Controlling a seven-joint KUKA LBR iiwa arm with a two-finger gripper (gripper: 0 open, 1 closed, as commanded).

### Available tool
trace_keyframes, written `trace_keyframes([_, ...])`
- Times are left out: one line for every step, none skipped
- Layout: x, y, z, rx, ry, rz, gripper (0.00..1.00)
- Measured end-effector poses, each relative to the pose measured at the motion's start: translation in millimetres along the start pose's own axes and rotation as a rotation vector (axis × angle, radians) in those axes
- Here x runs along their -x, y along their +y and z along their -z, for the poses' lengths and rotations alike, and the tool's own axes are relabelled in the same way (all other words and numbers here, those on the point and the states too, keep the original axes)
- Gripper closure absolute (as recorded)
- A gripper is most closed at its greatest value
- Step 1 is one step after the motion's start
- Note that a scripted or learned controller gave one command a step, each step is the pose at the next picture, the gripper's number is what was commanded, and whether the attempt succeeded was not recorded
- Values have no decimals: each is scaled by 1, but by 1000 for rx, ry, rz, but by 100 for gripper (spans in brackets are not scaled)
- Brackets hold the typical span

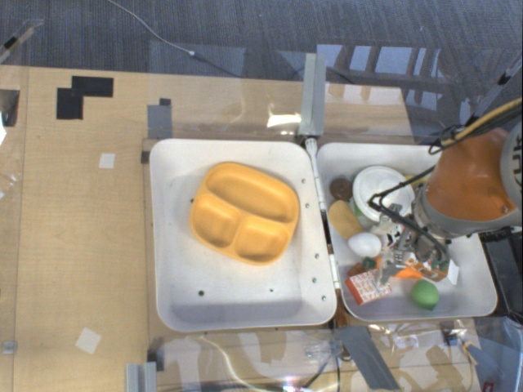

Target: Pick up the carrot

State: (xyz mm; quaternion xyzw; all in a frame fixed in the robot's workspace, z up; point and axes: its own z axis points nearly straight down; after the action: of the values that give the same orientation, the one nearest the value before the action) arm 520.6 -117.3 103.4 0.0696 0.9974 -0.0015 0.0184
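- Orange carrot (406, 273) lies in the right bin (482, 296), near its front edge, between the red-and-white packet (365, 286) and the green ball (424, 294); what shows of it runs roughly left to right.
- Gripper (395, 261) hangs just above and touching-close to the carrot's left end, so the carrot lies slightly right and toward the front of it.
- Whether it grips anything, or how wide it stands, I cannot tell; wiring and arm hide that.
- Right bin also holds a white bowl (378, 184), a brown round piece (341, 189), a yellowish piece (344, 218) and a white egg (364, 244).
- Left bin (176, 300) holds a yellow divided plate (243, 211), its compartments bare.
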Motion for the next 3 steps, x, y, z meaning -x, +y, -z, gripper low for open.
trace_keyframes([6, 3, 0, -9, -3, -43, 0])
trace_keyframes([6, 16, 1, -10, -11, -121, 0])
trace_keyframes([-17, 3, -11, -3, 13, -155, 0])
